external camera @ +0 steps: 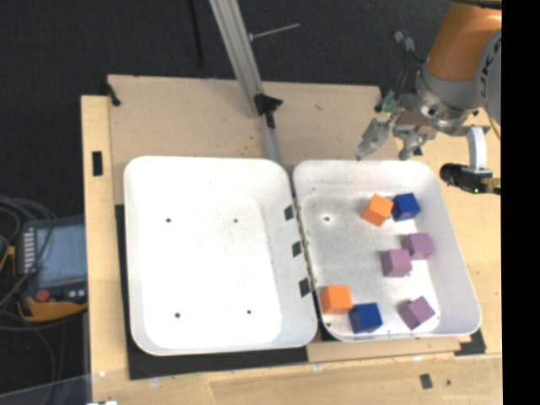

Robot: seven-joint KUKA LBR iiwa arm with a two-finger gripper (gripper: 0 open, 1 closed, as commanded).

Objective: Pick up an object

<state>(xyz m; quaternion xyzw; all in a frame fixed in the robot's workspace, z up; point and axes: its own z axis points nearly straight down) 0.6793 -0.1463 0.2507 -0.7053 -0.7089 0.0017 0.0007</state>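
Hovering my gripper (390,144) open and empty above the right bin's (447,310) far rim, I judge the orange block (378,209) beside the blue block (406,206) light, stiff, best pinched across 2 flat sides.

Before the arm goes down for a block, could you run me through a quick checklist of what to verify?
1. Gripper carries nothing: ok, nothing between its fingers.
2. Fingers spread for a grasp: ok, they look apart.
3. Gripper over a block: not ok, it hangs above the right bin's far rim.
4. Blocks within the bin: ok, seven lie inside.
5. Nearest target free-standing: not ok, the orange block touches the blue block.
6. Purple block has clearance: cannot tell, its neighbour sits close.
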